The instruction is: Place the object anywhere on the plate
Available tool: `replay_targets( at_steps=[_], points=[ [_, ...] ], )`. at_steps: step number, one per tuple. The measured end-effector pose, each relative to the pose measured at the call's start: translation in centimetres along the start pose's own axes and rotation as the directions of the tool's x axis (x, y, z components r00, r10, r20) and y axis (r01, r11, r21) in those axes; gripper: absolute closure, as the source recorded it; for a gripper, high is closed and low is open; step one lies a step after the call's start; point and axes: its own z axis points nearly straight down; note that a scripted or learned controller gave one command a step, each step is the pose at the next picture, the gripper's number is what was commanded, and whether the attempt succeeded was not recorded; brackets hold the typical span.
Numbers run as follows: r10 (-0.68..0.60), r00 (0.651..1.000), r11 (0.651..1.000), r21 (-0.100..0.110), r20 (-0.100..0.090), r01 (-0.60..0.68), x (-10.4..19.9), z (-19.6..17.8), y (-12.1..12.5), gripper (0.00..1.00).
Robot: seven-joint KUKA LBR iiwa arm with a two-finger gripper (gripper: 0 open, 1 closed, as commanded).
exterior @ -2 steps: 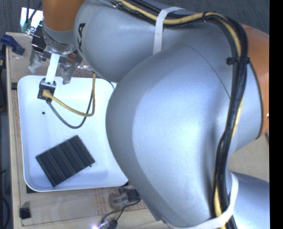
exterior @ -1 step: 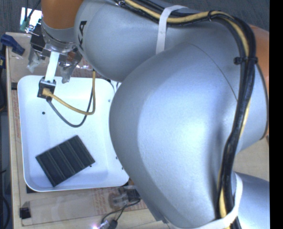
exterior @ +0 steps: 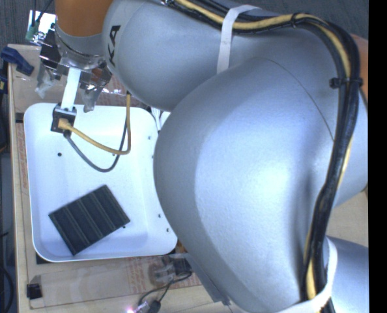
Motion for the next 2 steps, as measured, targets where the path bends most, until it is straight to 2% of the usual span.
replay_targets(
  at_steps=[1,2],
  points=[
    [-0.011,1.0,1.0,0.002,-0.001,0.011,0.3,-0.9,-0.2,1.0],
    [-0.01,1.0,1.0,-0.008,0.006,0.01,-6.0,13.1,-10.9,1.0]
  ],
)
